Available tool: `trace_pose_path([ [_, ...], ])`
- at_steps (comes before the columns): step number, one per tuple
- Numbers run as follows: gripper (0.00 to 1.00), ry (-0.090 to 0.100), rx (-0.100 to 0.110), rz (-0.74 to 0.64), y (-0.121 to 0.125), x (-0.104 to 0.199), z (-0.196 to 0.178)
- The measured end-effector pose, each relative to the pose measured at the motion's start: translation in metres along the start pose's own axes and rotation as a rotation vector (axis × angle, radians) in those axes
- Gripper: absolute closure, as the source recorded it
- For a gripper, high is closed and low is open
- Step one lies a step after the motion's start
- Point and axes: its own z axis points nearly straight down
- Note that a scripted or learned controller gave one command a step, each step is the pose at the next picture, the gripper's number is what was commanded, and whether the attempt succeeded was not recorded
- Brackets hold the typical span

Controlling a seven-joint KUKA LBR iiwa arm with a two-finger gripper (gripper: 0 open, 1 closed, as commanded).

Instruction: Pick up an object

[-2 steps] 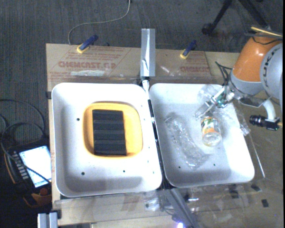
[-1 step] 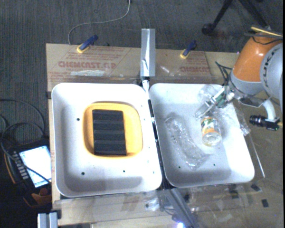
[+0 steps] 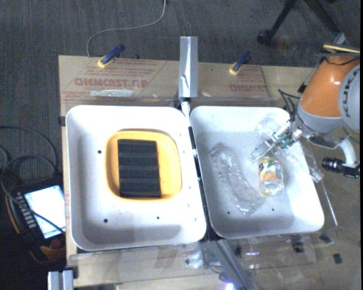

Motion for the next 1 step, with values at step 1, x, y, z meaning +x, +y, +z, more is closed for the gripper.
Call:
trace_pose_path([
  [1, 0.0, 0.004, 0.005, -0.119, -0.0246, 0.0427, 0.004],
])
